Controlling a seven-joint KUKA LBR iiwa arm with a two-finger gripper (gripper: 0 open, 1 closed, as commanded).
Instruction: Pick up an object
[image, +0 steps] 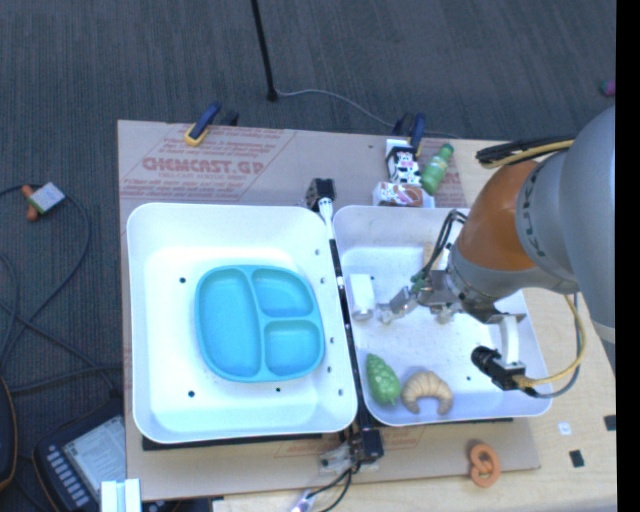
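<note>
My gripper (414, 306) hangs low over the middle of the right bin (520, 400), open, with nothing between its fingers. A small white block (360, 293) lies against the bin's left wall, just left of the gripper's left fingertip (385, 312). Toward the bin's front lie a bumpy green object (381, 377) and, beside it, a tan croissant (427, 390); both are apart from the gripper. The grey and orange arm (520, 235) covers the bin's right part.
The left bin (160, 250) holds a blue divided plate (260, 322). Behind the right bin stand a green bottle (436, 168) and a small toy (403, 182). An orange ring (484, 462) lies on the board in front. A black cable (500, 368) loops by the arm.
</note>
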